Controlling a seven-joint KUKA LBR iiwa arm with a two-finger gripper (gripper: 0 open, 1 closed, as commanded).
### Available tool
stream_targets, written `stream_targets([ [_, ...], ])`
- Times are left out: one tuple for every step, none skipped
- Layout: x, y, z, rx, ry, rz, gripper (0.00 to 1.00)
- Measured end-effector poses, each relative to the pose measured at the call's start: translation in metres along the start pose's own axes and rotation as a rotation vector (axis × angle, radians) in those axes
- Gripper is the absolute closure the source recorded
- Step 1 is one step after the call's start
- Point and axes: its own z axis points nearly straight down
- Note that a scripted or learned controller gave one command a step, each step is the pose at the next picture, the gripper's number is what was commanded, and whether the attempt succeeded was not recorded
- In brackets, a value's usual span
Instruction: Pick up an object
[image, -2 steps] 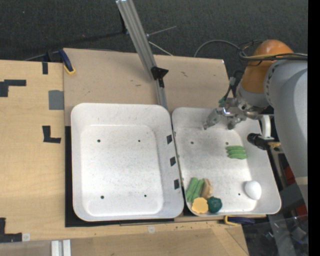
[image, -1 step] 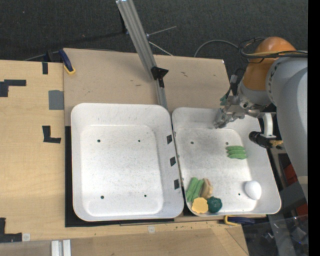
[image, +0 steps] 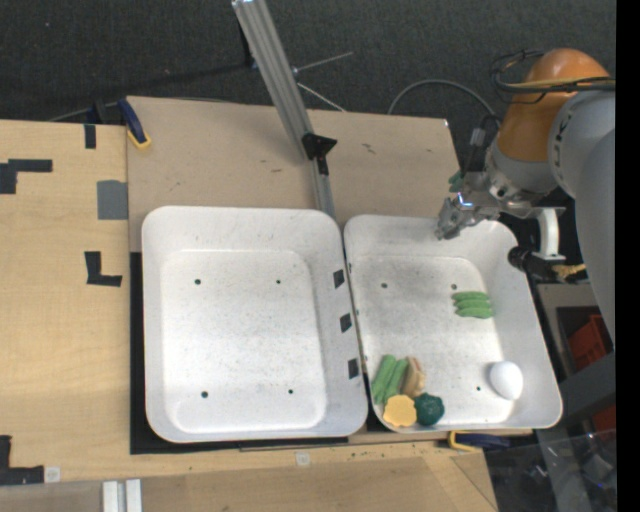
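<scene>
Arm comes in from the right, grey w/ orange band up top, gripper (image: 452, 222) hanging over the far edge of the right bin (image: 432, 232). Fingers point down toward the rim area, but they're small and dark from up here, so can't tell if they're spread or closed, and nothing visible between them.

Objs all sit in the right bin, well apart from the gripper. Green pod-like piece (image: 473, 305) lies alone on the bin floor, mid-right, nearest to the gripper of the lot. White egg-shaped obj (image: 505, 380) rests near the bin's near-right corner. Cluster at the near-left corner: long green veg (image: 388, 377) leaning against the wall, tan piece (image: 413, 377) just beside it, touching; yellow round obj (image: 400, 411) below those, dark green round obj (image: 429, 408) right next to the yellow one.

Left bin (image: 240, 225) sits side by side w/ the right one. Metal pole (image: 285, 90) slants across the bench behind both bins.
</scene>
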Motion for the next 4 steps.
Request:
stream_targets([
  [-0.007,-0.003,-0.048,-0.001,0.000,0.000,1.00],
  [-0.006,-0.002,-0.085,0.001,0.001,0.000,1.00],
  [0.041,-0.021,-0.073,0.007,0.003,-0.003,1.00],
  [0.101,-0.043,-0.077,0.006,0.004,-0.005,1.00],
])
